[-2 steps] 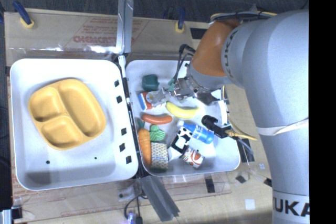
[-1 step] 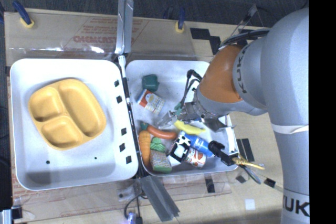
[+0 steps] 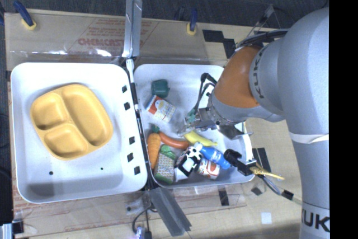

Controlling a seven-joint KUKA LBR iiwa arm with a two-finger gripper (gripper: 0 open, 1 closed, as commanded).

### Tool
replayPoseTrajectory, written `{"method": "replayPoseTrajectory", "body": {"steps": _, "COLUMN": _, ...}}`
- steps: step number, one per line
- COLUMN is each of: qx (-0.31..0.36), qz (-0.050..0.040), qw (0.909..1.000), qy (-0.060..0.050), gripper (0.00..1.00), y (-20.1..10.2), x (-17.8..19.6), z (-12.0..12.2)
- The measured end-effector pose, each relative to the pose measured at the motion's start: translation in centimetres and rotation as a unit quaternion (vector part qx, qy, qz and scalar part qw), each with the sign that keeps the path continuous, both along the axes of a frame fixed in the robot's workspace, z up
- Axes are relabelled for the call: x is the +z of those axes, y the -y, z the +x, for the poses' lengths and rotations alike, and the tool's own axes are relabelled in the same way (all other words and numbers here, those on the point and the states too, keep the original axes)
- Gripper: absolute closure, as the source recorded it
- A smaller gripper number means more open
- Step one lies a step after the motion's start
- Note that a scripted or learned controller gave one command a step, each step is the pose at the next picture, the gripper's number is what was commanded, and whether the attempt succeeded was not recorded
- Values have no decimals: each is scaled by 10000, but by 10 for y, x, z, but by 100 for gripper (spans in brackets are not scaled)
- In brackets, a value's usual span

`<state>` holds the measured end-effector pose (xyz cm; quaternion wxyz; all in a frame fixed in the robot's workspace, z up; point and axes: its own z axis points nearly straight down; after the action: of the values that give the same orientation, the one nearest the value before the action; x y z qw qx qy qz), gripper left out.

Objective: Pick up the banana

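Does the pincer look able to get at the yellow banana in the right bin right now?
Probably yes. The pincer sits just above the yellow banana, whose top looks uncovered. A red sausage and a blue bottle crowd its sides, so a clean grip may be tight.

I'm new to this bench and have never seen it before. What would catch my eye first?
The big grey arm with its orange band reaches in from the right over the right bin. Below it lies a heap of toy food: a banana, a carrot, a blue bottle. In the left bin sits a yellow divided tray.
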<state>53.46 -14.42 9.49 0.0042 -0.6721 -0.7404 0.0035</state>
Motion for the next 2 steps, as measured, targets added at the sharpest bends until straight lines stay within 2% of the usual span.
{"method": "replayPoseTrajectory", "body": {"steps": 1, "qx": -330, "qz": -3, "qw": 9995, "qy": 24, "gripper": 100, "y": -6, "x": 128, "z": -23}}
{"method": "replayPoseTrajectory", "body": {"steps": 2, "qx": -510, "qz": 1, "qw": 9987, "qy": 2, "gripper": 100, "y": -48, "x": 34, "z": -59}}
